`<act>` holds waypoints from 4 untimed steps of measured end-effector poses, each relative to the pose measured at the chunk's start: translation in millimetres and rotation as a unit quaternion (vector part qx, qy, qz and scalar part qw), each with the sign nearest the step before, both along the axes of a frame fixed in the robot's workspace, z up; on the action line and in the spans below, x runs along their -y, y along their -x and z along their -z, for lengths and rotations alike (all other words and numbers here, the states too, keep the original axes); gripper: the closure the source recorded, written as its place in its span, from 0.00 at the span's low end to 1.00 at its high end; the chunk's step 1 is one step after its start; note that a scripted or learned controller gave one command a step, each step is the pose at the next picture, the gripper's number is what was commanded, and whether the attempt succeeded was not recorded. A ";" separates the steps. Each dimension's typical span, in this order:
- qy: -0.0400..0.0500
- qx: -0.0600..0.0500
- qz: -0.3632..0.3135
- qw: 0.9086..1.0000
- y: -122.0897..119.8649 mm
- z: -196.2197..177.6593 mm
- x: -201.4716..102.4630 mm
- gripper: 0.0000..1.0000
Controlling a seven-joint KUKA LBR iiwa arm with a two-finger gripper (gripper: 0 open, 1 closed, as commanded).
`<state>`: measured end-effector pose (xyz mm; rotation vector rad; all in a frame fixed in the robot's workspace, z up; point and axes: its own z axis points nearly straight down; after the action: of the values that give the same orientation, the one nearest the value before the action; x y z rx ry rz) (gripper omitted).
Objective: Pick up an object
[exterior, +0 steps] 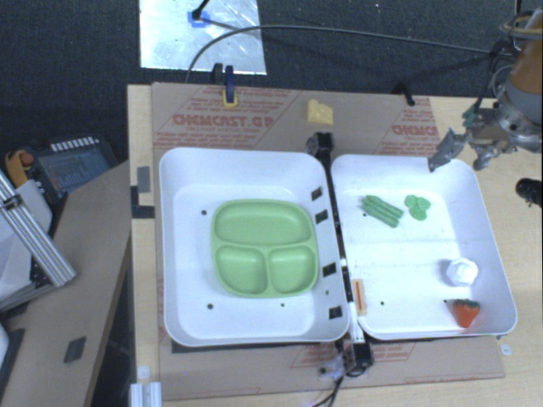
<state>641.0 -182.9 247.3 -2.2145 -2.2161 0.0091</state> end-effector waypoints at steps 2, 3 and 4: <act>0.001 0.005 -0.003 1.000 -5.5 34.9 -5.9 0.00; 0.001 0.005 -0.001 1.000 -4.4 95.9 -6.8 0.00; 0.001 0.004 0.000 1.000 -4.0 147.9 3.4 0.00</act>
<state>645.0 -186.3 99.4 -2.2197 -2.2217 0.0021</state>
